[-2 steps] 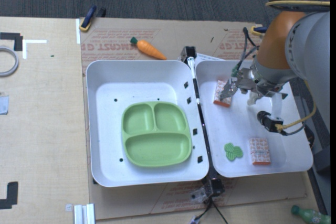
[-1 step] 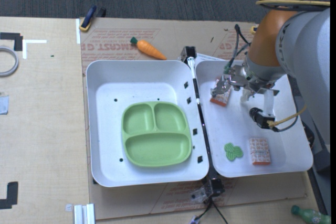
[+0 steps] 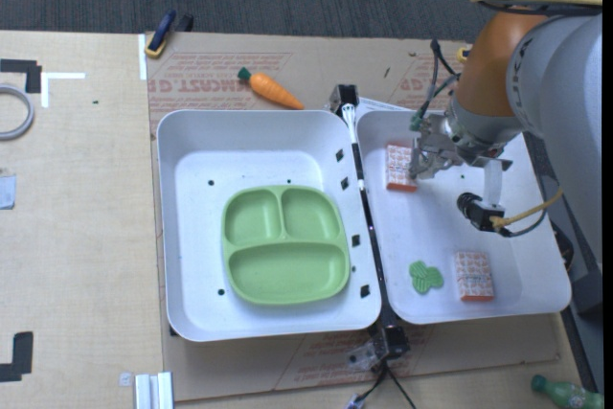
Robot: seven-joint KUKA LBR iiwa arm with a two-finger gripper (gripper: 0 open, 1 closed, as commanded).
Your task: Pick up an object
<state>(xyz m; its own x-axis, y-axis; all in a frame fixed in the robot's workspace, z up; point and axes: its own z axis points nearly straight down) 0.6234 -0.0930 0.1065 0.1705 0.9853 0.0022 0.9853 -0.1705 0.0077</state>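
Nearest the right bin's [image 3: 536,297] front edge lie a small patterned box [image 3: 473,275] and a green leafy piece [image 3: 425,278]. The left bin [image 3: 182,206] carries a green divided plate [image 3: 284,244]. Farther back, near the right bin's rear left corner, my gripper [image 3: 421,166] hangs just beside a second patterned box [image 3: 399,167] (touching or not, I cannot tell). Beyond the bins lies a carrot [image 3: 271,89].
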